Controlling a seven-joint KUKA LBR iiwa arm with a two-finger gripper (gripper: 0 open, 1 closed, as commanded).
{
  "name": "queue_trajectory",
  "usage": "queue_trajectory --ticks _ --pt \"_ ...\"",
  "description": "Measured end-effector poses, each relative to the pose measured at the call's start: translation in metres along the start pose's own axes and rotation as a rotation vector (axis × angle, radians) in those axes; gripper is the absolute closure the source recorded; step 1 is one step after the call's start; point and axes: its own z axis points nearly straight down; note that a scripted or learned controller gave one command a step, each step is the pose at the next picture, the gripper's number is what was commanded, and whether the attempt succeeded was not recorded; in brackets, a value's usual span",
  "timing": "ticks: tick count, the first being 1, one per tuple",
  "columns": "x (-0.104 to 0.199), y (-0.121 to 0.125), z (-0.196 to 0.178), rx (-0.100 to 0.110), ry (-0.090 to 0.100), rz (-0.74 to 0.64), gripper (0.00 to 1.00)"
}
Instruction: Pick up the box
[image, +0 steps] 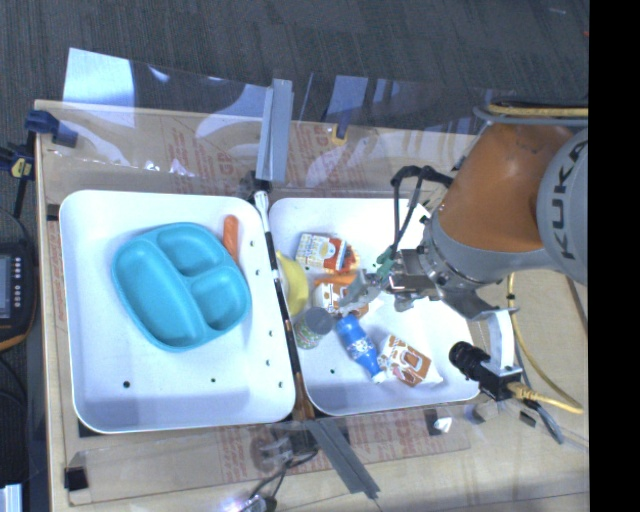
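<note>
So the arm (500, 200) comes in from 3 o'clock and hangs over the right bin (440, 395), with the orange band sitting big over the bin's 2 o'clock corner. The tool (372, 283) is down low near the middle of that bin, right in the clutter. Honestly can't tell whether it's apart or together, it's too small and dark against the stuff under it, and I can't see anything clamped in it.

There are a couple of box-like things in the right bin. One is a small carton (318, 249) with orange and white print, toward 11 o'clock in the bin, just at 10 o'clock from the tool and apart from it. Another red and white box (408, 362) lies flat toward 5 o'clock in the bin, well clear of the tool, just beside a blue bottle (357, 343) that lies tilted at about 6 o'clock from the tool. Both boxes are resting on the bin floor.

Other bits in there: a yellow banana-ish thing (294, 281) along the bin's 9 o'clock wall, and a grey cup (312, 326) just below it.

The left bin (100, 390) has a blue divided tray (181, 283) sitting in the middle, and an orange carrot-looking piece (231, 237) at the tray's 1 o'clock, close to the wall between the bins.

Both bins sit side by side on the tabletop (150, 455).
</note>
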Motion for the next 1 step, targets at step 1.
queue_trajectory --ticks 1 --pt "-0.0223 0.0834 0.1091 0.0 -0.001 -0.181 0.0"
